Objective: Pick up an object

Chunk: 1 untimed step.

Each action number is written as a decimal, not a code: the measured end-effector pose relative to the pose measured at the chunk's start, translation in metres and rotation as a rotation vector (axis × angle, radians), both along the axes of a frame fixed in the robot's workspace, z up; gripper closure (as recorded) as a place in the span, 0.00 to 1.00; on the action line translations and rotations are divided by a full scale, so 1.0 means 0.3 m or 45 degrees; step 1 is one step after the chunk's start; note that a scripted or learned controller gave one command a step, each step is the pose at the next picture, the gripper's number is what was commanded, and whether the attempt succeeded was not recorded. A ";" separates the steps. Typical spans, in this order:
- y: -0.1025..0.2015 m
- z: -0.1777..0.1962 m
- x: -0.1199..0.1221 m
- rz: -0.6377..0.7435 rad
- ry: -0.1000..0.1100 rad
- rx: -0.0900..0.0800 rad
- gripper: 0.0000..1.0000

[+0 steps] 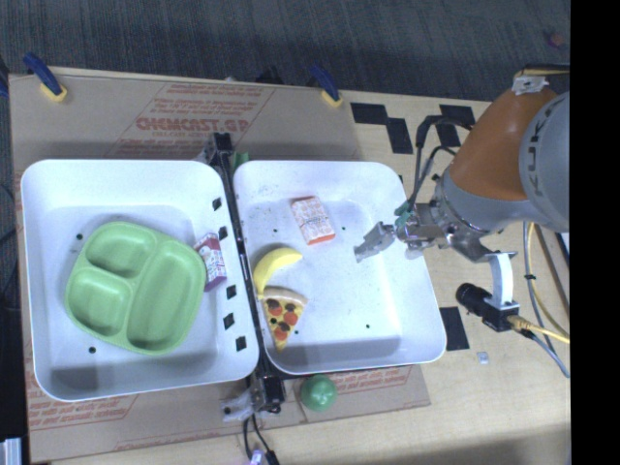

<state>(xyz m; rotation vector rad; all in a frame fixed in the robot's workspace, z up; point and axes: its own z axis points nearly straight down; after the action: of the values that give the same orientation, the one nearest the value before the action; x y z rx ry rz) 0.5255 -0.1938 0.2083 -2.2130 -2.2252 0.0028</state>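
White right bin (426, 329) holds the candidates: orange-and-white packet (313, 219), banana (274, 263), pizza slice (282, 315). Gripper (372, 244) hangs over the bin's right half, nothing between its jaws; how wide they stand, cannot tell. Packet is the nearest pick, lying just left and slightly up-frame of the jaws, long axis near vertical in frame, so a short leftward shift looks needed.

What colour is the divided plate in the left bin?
Light green plate, clearest in the camera view.
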 end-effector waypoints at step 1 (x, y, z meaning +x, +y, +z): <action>0.004 -0.390 0.236 0.002 0.000 0.000 0.00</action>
<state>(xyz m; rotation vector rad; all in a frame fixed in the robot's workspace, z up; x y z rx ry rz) 0.5962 -0.1926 0.0913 -2.2113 -2.2265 0.0032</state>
